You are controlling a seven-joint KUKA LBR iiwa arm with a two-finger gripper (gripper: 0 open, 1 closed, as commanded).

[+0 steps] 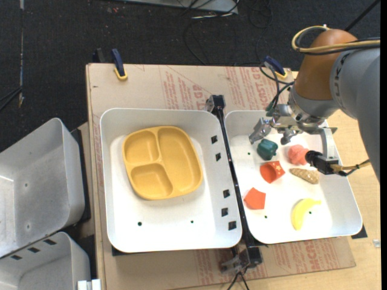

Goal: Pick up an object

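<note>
Dark carpet strewn with cables surrounds the plywood tabletop (pixel 157 80), which we see clamped at its far edge. At far left, off the tabletop, sit spare white tubs (pixel 36 180). Moving right, the left bin (pixel 115 222) holds a yellow divided plate (pixel 162 161). The right bin (pixel 344 222) carries a green block (pixel 267 148), two red pieces (pixel 272 171) (pixel 255 199), a pink lump (pixel 296 154), a tan shell-like piece (pixel 303 174) and a yellow banana (pixel 304 212). We see the tool (pixel 278 128) hanging just above the green block, its fingers spread, gripping nothing.
</note>
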